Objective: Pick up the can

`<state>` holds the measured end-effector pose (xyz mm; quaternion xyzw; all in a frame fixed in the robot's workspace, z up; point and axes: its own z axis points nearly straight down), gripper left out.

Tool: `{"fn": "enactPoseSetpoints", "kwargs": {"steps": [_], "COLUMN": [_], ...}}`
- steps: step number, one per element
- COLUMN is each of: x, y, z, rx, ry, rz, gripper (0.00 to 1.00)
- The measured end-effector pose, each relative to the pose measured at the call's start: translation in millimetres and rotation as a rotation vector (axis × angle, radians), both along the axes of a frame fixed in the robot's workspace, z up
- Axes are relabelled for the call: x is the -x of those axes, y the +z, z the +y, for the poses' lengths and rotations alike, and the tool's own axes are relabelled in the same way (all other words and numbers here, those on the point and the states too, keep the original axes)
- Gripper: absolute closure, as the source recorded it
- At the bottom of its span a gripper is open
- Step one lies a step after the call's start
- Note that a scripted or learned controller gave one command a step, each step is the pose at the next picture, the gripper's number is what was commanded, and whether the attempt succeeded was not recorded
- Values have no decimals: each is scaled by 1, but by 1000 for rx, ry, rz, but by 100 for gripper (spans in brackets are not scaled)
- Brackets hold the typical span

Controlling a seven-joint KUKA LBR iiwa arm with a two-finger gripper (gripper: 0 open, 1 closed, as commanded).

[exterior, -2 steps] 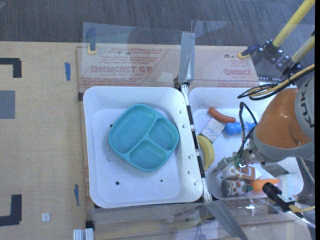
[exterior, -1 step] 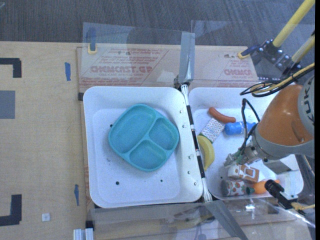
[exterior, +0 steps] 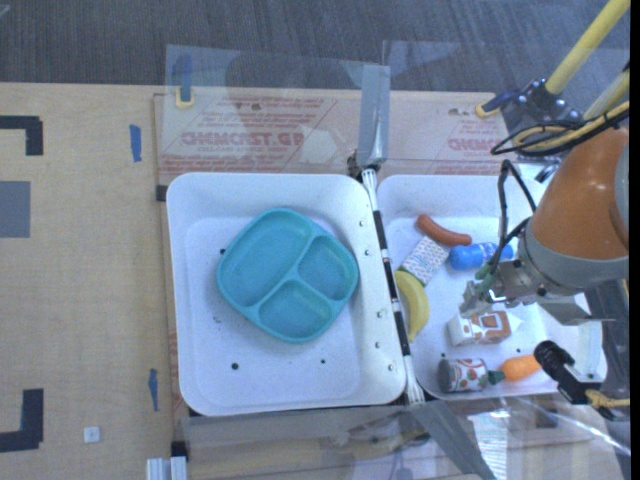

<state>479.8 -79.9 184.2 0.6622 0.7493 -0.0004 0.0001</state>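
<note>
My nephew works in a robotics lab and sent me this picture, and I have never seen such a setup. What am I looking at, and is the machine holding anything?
One camera looks down at a slant on a bench with two shallow white bins. The grey and orange shape at right is a robot arm; its gripper hovers low over the right bin. In the left bin lies a blue divided plate. The right bin holds toy groceries: a sausage, a banana, a small carton, a carrot and the can lying on its side near the front edge. I see nothing between the gripper's fingers.
</note>
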Motion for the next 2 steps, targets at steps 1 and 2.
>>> {"fn": "enactPoseSetpoints", "kwargs": {"steps": [1,2], "x": [0,-10], "y": [0,-72], "z": [0,-19], "rx": [0,7], "ry": [0,-104], "rz": [0,-37], "gripper": [0,0]}}
